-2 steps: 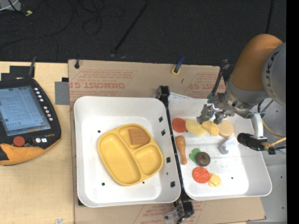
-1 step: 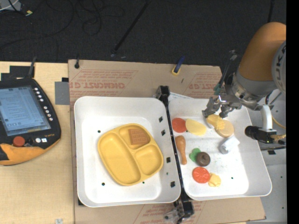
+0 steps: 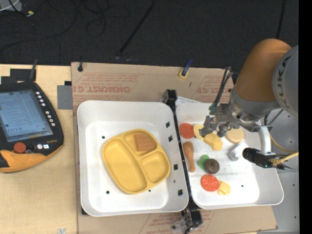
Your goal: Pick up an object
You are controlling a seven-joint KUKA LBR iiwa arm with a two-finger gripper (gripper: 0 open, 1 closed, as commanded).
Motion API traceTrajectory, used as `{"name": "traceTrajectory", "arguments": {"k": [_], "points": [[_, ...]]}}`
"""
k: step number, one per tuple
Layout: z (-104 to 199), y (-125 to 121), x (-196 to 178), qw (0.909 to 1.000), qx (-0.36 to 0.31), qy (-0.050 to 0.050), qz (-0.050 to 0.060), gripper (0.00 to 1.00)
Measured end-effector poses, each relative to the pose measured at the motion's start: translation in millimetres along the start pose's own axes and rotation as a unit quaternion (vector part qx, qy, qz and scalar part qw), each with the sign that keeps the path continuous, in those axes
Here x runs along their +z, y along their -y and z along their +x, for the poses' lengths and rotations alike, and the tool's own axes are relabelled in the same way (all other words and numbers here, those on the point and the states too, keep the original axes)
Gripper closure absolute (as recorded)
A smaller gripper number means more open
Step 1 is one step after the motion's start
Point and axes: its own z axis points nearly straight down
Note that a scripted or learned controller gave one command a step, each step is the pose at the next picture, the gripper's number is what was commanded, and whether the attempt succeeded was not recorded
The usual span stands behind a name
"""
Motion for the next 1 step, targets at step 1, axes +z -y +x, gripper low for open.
{"name": "traceTrajectory", "arguments": {"k": [1], "points": [[-1.9, 1.2, -19.0, 1.0, 0.0, 0.001, -0.003, 1.0]]}}
